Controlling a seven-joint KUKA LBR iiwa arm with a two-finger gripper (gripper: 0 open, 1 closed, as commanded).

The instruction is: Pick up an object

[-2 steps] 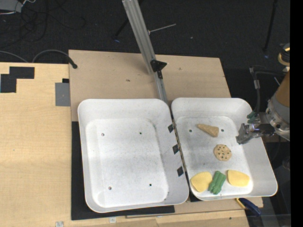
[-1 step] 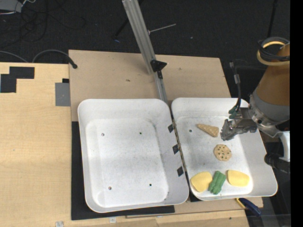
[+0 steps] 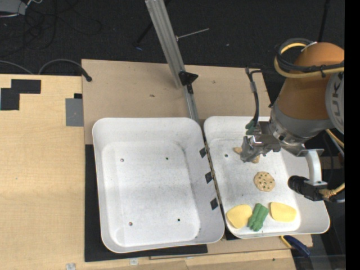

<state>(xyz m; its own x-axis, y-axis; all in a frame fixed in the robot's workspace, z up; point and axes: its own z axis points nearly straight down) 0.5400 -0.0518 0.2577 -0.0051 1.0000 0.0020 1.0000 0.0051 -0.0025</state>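
The arm [image 3: 306, 94] comes in from the right and has its gripper [image 3: 251, 149] down low in the right bin [image 3: 225, 129], up near the back half. Can't tell whether the pincer is spread or closed, it's too dark and bunched up from this angle. There's a small tan thing [image 3: 254, 158] right under the tip, touching it or near enough (can't say if it's actually pinched).

Just in front of that sits a cookie [image 3: 264, 181], round with dark specks, apart from the gripper. Along the front of the bin there's a row of three: a yellow piece [image 3: 239, 215], a green piece [image 3: 258, 216] leaning against it, and another yellow one [image 3: 282, 211] just to the right.

The left bin [image 3: 112, 129] sits alongside, their rims touching.
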